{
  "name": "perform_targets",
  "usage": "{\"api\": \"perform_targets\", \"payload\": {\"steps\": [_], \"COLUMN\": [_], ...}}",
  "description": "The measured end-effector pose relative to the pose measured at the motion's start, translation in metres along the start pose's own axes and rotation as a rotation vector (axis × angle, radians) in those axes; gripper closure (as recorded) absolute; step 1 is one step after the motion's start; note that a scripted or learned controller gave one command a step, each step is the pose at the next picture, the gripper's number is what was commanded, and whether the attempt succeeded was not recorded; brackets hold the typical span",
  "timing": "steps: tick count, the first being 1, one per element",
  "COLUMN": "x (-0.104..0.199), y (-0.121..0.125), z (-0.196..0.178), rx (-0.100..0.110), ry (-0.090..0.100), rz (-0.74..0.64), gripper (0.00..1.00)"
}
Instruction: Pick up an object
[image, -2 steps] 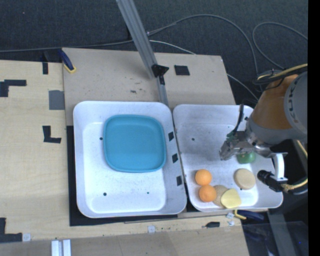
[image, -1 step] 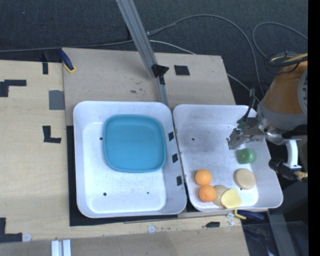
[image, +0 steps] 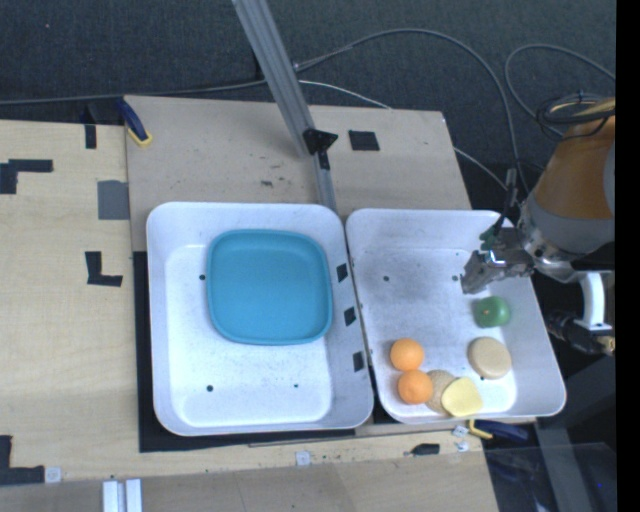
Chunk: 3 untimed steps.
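Camera view's showing you the gripper (image: 483, 277) hovering over the right bin (image: 420, 240), w/ a green ball (image: 491, 312) sitting just below it, apart from it. Can't tell its state. Farther toward the bin's near edge you're seeing a tan disc (image: 489, 357), yellow piece (image: 462, 397) & two oranges (image: 407, 355). Left bin (image: 180, 300) is holding a blue plate (image: 269, 286).

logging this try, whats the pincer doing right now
Pincer: over the right bin, just above the green object; nothing seen between its tips; open or shut cannot be told.
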<state>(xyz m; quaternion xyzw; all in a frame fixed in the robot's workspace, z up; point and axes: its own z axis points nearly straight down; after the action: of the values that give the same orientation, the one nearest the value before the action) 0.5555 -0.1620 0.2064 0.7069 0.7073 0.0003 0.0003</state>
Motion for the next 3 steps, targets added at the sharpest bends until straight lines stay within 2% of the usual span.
{"api": "perform_targets", "payload": {"steps": [1,2,3], "x": [0.061,0.116,0.161], "y": [-0.007,-0.016,-0.031], "z": [0.0,-0.015,-0.023], "rx": [0.001,0.0,0.001], "ry": [0.001,0.001,0.001], "rz": [-0.005,-0.004,-0.004], "gripper": [1.0,1.0,1.0]}}
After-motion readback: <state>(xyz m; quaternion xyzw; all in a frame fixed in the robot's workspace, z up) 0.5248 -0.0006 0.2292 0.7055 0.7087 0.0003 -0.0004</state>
